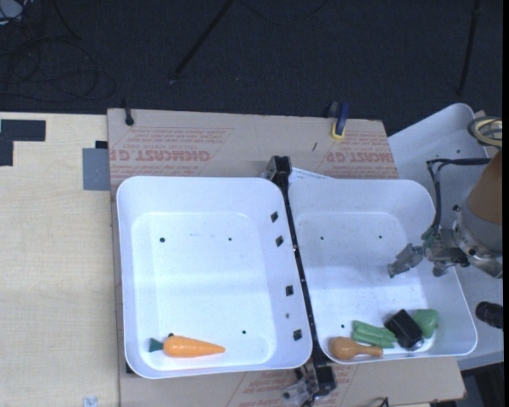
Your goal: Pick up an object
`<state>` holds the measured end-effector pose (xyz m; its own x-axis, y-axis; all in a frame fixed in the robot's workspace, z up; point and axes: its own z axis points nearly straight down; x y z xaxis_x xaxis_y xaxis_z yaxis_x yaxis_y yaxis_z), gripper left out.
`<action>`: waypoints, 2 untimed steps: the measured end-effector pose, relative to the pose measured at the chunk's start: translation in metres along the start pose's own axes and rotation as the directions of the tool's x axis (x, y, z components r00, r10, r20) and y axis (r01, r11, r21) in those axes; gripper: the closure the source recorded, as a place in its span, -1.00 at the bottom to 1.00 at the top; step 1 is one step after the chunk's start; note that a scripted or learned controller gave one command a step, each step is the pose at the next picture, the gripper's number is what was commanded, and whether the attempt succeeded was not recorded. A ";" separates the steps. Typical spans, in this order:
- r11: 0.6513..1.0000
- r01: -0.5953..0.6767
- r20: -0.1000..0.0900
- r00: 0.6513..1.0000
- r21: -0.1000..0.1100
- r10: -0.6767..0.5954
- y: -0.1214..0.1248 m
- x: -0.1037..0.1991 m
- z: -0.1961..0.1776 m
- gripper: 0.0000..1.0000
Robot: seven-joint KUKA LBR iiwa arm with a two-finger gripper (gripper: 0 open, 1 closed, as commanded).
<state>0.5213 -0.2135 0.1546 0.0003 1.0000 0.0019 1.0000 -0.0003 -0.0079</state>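
Grey metal hand (405,263) beneath an orange band, black cables trailing

A brown cardboard sheet (237,142) with red print lies under the bins; a blue and yellow clamp (340,119) grips its far edge; a pale wooden board (42,270) lies to its left; dark cables (34,49) trail beyond it on the black floor.
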 end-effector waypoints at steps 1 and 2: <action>1.000 0.009 0.000 1.000 -0.009 -0.009 0.062 0.084 -0.013 -1.00; 1.000 -0.004 0.007 1.000 -0.016 0.004 0.049 0.012 -0.117 -1.00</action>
<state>0.5712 -0.2015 0.2713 0.0043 1.0000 -0.0056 1.0000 -0.0043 0.0076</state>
